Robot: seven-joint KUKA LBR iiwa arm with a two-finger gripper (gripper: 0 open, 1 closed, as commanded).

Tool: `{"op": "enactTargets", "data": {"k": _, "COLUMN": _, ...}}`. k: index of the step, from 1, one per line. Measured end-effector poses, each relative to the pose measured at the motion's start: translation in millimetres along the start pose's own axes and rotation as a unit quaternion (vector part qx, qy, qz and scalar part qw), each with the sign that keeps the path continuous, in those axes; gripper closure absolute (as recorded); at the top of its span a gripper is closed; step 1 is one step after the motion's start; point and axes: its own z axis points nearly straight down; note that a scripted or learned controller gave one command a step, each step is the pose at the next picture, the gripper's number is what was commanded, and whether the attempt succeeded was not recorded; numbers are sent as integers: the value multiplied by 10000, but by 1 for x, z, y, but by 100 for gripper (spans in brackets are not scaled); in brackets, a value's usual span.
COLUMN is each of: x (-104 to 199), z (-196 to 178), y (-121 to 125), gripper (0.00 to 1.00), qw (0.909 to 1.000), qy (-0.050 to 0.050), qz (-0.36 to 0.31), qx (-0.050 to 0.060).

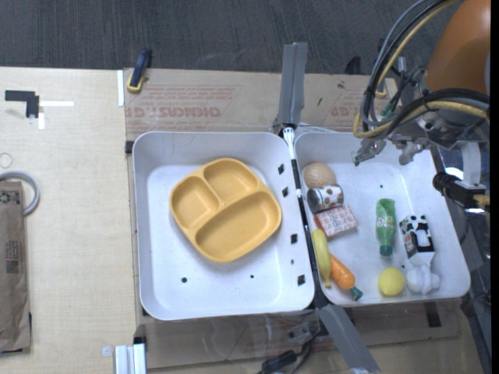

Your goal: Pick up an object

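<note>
Camera view, one moment, bench seen from above at a slant. Left bin (148, 232): white, shallow, holding a yellow divided plate (225, 209) with three compartments, lying flat near the bin's middle and slightly turned. Right bin (366, 170): white, holding the loose objects. Along its left side, from far to near: a tan ball (318, 174); a small can (325, 198) lying on its side, touching the ball; a red-and-white packet (336, 222) just beside the can; a banana (320, 252) against the dividing wall; a toy carrot (343, 276) touching the banana's near end. Toward the bin's right: a green bottle (385, 225) lying along the far-near line; a yellow lemon (391, 282) near the front wall; a black-and-white toy (416, 234), its form hard to make out; a white crumpled item (423, 277) just beside the lemon, kind not identifiable. Arm (460, 45): grey with an orange section, cut off at the right and top edges, cables looped around it. Gripper (387, 151): poised above the far right part of the right bin, apart from all the objects; how its jaws stand cannot be told, as brackets and cables crowd it. Bench (62, 209): a brown paper item (14, 263) cut off at the left edge; cardboard with red lettering (210, 104) beyond the bins, its print too faint to read fully.
</note>
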Motion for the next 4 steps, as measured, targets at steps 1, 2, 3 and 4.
{"op": "enactTargets", "data": {"k": 1, "x": -57, "z": 109, "y": -40, "gripper": 0, "qw": 9998, "qy": -1, "qz": -201, "qx": 2}}
{"op": "enactTargets", "data": {"k": 2, "x": -78, "z": 121, "y": -54, "gripper": 0, "qw": 9985, "qy": -6, "qz": -550, "qx": -18}}
{"op": "enactTargets", "data": {"k": 3, "x": -83, "z": 139, "y": -82, "gripper": 0, "qw": 9966, "qy": -42, "qz": 788, "qx": -251}}
{"op": "enactTargets", "data": {"k": 4, "x": -80, "z": 157, "y": -40, "gripper": 0, "qw": 9996, "qy": -3, "qz": 295, "qx": -13}}
